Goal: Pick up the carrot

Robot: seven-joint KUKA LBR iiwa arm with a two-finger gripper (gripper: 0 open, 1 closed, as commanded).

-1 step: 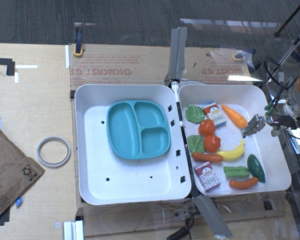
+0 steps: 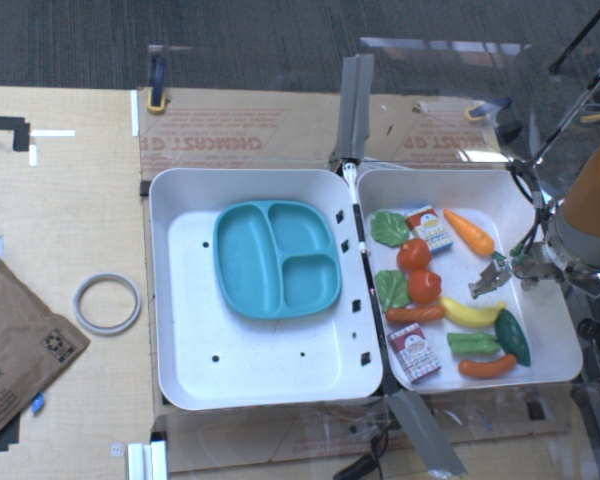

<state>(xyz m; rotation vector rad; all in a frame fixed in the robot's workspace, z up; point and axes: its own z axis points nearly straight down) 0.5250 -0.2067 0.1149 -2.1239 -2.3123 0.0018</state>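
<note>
Carrot [image 2: 469,232], upper right of frame in the right bin [image 2: 570,363]: prob. light, stiff, slick plastic; grab mid-body across the taper. Gripper [image 2: 492,276] just below it, fingers partly open, holding nothing.

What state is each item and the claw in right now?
carrot: lying loose in the right bin, ungripped
claw: above the right bin, beside the banana, holding nothing
teal plate: flat in the left bin, nothing on it
tape ring: flat on the bench

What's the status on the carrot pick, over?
Gripper low in right bin, holding nothing visible. Carrot lies free up-left of it. Banana just below gripper; nothing over the carrot.
</note>
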